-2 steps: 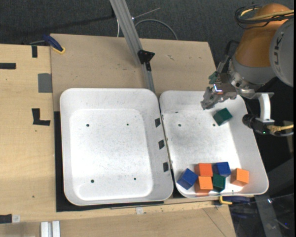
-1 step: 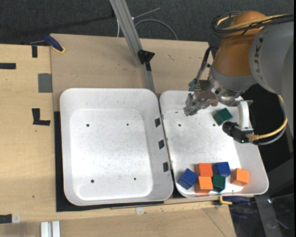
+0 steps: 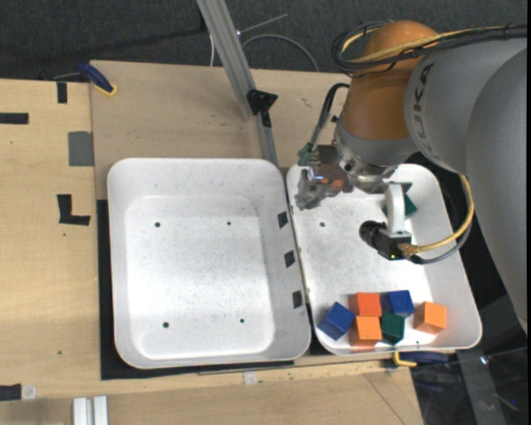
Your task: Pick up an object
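The end effector [image 3: 311,184] is hanging over the right bin [image 3: 336,259], at that bin's far left corner and close to its floor. How far open it is cannot be told from this slant, and nothing is showing in its grip. No block is lying under it there, so the step in hand is looking like the reach before a grasp, with the pick itself not yet done.

The things to pick are sitting at the right bin's near edge, well apart from the end effector: a blue block [image 3: 336,320] at the left end of the cluster, an orange block [image 3: 368,304] and a second blue block [image 3: 398,302] behind it, a lower orange block [image 3: 367,328] touching a green block [image 3: 391,327], and a last orange block [image 3: 432,315] at the right end. A teal piece [image 3: 411,204] is peeking out by the right bin's right wall, partly hidden.

The next move is probably calling for a traverse across the right bin toward its near edge, then a descent over one block. The blue block at the left end and the last orange block are looking easiest, each having a free side; the middle ones are crowding each other.

The left bin [image 3: 195,255] is lying just beside the right bin on the table [image 3: 35,264], and a slanted metal pole [image 3: 234,60] is rising beyond the right bin's far left corner, near the end effector.
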You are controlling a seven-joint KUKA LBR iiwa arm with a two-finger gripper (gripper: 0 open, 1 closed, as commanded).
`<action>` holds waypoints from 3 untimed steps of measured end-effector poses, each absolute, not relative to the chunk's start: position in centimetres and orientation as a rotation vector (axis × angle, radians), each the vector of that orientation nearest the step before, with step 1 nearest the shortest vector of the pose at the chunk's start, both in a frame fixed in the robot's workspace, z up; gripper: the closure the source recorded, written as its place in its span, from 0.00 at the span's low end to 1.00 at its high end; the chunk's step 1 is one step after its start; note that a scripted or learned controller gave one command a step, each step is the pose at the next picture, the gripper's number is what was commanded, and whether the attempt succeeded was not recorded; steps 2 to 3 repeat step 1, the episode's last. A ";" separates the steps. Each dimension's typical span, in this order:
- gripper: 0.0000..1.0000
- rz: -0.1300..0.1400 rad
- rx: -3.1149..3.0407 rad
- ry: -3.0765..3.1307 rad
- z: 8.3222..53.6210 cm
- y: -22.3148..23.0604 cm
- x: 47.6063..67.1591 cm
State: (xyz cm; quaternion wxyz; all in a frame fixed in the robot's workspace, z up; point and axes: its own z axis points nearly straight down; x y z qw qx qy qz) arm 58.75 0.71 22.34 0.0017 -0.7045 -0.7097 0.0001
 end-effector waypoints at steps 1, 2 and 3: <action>1.00 -0.001 -2.211 -2.229 23.4 5.9 58.2; 1.00 -0.001 -2.211 -2.229 23.4 5.9 58.2; 1.00 -0.001 -2.211 -2.229 23.4 5.9 58.2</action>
